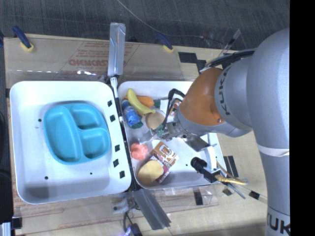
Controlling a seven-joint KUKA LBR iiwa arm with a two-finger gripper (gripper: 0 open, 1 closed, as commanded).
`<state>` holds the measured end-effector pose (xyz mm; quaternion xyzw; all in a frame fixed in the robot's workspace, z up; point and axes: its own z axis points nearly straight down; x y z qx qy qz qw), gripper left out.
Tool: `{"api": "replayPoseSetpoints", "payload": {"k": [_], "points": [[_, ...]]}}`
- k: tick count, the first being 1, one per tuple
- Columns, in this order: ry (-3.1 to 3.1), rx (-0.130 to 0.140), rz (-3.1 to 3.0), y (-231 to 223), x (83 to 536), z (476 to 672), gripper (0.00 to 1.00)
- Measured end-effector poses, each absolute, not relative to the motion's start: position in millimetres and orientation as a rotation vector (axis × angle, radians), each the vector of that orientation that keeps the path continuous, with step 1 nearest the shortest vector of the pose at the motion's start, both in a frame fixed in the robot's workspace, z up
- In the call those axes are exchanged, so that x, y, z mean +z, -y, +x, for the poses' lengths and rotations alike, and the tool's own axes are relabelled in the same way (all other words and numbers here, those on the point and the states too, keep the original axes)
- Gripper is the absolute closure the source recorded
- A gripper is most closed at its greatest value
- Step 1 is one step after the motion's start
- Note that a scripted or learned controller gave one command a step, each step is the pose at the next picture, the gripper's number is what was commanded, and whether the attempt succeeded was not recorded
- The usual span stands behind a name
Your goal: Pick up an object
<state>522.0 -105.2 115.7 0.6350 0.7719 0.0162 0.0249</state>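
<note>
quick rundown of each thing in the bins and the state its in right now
blue tray: flat in left bin, compartments bare
banana: lying in right bin, against the carrot
carrot: lying beside banana
blue bottle: on its side
snack packet: flat, by yellow ball
gripper: low over right bin

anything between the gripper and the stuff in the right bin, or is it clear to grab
Nothing visible blocks it. The gripper is already down in the right bin, right beside the tan round object. The banana, blue bottle and pink object crowd close around, so a neighbour could be bumped.
</note>
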Motion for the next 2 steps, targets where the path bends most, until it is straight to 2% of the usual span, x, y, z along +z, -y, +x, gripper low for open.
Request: {"api": "replayPoseSetpoints", "payload": {"k": [1, 2], "points": [[-2.412, 0.046, 1.914, 106, 117, 496.1, 0.00], [-2.423, 0.019, 1.974, 107, 100, 513.8, 0.00]]}}
